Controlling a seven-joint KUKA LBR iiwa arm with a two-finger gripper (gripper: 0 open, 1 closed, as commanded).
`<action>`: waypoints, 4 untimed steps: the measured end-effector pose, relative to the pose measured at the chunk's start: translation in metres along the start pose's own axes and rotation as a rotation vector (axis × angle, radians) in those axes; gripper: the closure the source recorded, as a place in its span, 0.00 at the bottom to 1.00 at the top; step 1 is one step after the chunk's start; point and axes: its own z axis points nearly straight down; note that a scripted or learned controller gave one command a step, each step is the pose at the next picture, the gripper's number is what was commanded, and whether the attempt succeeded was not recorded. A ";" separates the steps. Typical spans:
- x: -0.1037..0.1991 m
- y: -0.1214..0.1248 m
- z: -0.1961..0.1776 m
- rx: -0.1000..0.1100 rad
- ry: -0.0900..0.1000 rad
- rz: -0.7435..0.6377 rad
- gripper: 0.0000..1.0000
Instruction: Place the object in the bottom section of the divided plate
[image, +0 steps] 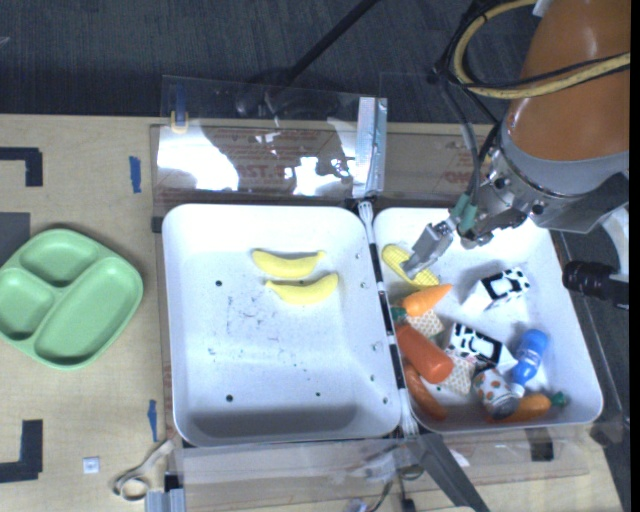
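I see the end effector (428, 250) low over the yellow corn (403, 263) in the right bin (575, 300); grip state I cannot tell; crowded toys risk a miss; divided plate (68, 297) sits far left on the bench (80, 160).

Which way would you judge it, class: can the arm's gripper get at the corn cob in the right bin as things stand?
Probably yes. The gripper hangs right above the corn cob at the right bin's upper left corner, with nothing lying over it; the bin wall close beside it might crowd one finger.

plate (68, 298) – pale green | bananas (290, 262) – yellow | bins (200, 400) – white | carrot (428, 298) – orange | bottle (528, 358) – blue, perhaps
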 end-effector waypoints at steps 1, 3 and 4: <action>-0.076 -0.030 -0.058 -0.002 -0.001 0.136 0.00; -0.056 -0.050 0.052 -0.001 0.000 0.223 0.00; -0.183 -0.102 -0.054 -0.003 0.000 0.216 0.00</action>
